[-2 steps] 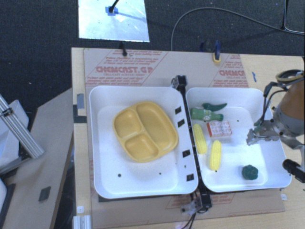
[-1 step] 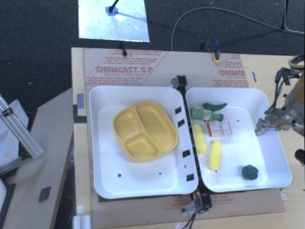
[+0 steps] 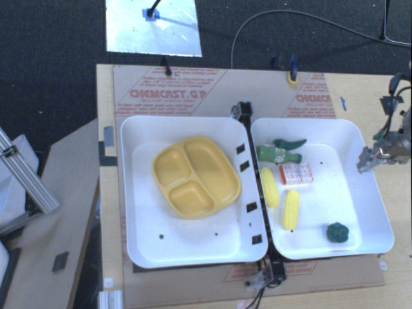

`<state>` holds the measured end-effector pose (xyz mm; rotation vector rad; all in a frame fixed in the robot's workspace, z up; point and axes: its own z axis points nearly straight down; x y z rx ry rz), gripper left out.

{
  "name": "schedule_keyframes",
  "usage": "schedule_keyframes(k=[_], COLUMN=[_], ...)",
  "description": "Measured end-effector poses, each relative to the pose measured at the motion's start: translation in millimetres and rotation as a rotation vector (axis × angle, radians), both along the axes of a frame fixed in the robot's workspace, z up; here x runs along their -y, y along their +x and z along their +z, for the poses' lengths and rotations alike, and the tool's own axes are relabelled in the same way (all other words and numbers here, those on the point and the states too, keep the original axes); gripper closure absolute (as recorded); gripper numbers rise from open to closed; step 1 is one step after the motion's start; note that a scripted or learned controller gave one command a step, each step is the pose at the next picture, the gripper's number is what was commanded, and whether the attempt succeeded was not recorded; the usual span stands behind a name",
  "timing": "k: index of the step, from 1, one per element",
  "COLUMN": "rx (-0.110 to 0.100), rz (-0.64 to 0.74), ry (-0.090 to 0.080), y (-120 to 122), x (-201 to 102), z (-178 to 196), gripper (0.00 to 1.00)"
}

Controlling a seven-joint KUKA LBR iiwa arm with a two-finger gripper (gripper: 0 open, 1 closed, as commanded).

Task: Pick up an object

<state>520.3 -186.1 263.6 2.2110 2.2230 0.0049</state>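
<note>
The right bin (image 3: 360, 192) holds several small items: a green bottle-shaped toy (image 3: 278, 154), a dark green pepper-like piece (image 3: 288, 144), a small red and white packet (image 3: 295, 174), two yellow corn cobs (image 3: 269, 187) (image 3: 291, 209) and a dark green broccoli (image 3: 337, 232). My gripper (image 3: 373, 157) hangs at the right rim of this bin, away from all the items, with nothing seen between its fingers.
The left bin (image 3: 141, 237) carries a yellow divided plate (image 3: 196, 176). A black hinge strip (image 3: 252, 192) runs between the two bins. A metal sheet (image 3: 153, 18) lies on the dark floor behind the bench. Cables arc across the back right.
</note>
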Motion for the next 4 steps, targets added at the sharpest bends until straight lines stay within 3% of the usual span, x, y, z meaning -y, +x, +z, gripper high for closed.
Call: schedule_keyframes(k=[1,2,4], rx=[-0.003,-0.005,-0.005], rz=[0.0,0.003,0.004], ry=[0.001,0.002,0.003], y=[1.1,7.9,15.9], x=[0.1,-51.6,-149.2], z=[30.7,10.9,10.6], gripper=[1.0,1.0,1.0])
